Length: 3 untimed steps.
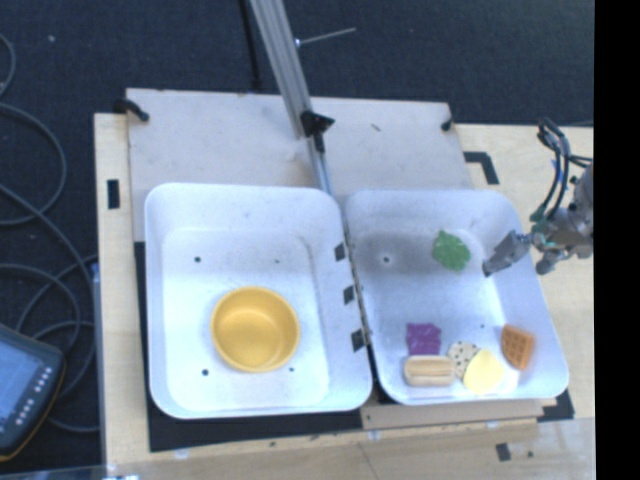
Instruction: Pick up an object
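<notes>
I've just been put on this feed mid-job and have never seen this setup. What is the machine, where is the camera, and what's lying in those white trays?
One camera looks down at a slant on a bench with two shallow white bins. The left bin holds a yellow bowl. The right bin holds a green lump, a purple piece, a tan bread-like roll, a speckled round cookie, a pale yellow piece and an orange waffle-like piece. The robot arm reaches in from the right; its pincer hangs at the right bin's far right side, beside the green lump, with nothing between its fingers.
</notes>
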Tool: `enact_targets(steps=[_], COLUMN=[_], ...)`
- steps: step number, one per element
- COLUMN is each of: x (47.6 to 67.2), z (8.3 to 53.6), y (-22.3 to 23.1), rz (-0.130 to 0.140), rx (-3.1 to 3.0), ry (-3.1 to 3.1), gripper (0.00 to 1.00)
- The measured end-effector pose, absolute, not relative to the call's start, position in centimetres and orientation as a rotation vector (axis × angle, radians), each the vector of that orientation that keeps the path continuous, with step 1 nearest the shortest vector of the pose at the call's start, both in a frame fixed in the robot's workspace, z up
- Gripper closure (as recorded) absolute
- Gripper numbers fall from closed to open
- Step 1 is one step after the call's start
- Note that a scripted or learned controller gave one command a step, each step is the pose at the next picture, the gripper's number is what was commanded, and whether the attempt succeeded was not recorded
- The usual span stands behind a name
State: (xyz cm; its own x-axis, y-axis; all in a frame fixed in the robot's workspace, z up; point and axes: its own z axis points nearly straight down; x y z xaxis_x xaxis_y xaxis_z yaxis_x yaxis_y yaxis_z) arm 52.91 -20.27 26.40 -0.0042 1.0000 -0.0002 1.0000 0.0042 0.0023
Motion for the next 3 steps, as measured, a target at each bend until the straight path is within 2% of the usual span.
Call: enact_targets(steps=[1, 2, 3], x=[52.9, 53.5, 52.9], z=[26.4, 20.3, 14.1], y=[-20.3, -20.5, -20.7], rz=[0.003, -0.006, -0.007], rx=[2.216, 2.225, 2.225], ry=[2.224, 2.221, 2.223], gripper=[0.00, 0.00, 0.00])
